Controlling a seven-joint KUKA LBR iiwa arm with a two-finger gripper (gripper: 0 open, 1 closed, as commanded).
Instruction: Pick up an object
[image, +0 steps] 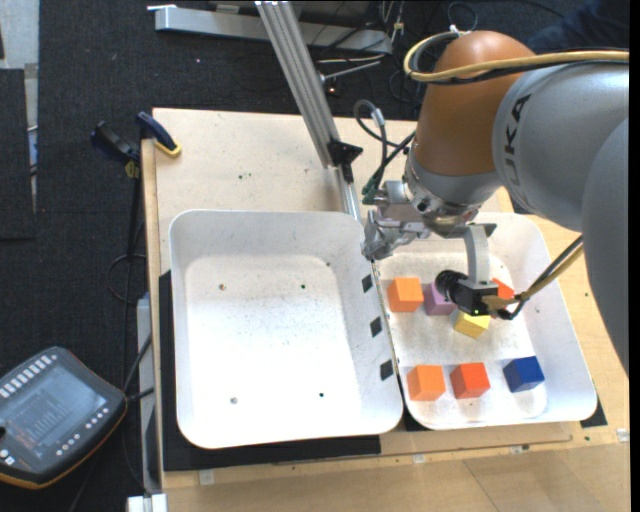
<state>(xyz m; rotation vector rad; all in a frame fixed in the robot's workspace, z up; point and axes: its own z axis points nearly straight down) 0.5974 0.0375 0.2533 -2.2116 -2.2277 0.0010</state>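
Crowding is the likely trouble: claw (383, 240), released or clenched I cannot tell, hangs at the inner edge of the right bin (440, 345) and may clip that rim going down; orange cube (405, 293), the nearest target, lies just below it in view, with purple cube (438, 298) just beyond, so both might be shoved together; squarish, no long axis, faces roughly parallel to the rim; blue cube (523, 373) lies farthest.

Six small blocks lie in the right-hand bin (560, 405) beneath my arm. Along its near rim runs a row: front orange block (427, 381), red-orange block (470, 379), and blue block (523, 373), which is turned askew. Further back, the rear orange block (405, 293) sits just beside a purple block (438, 300). A partly hidden yellow block (471, 324) seems tilted.
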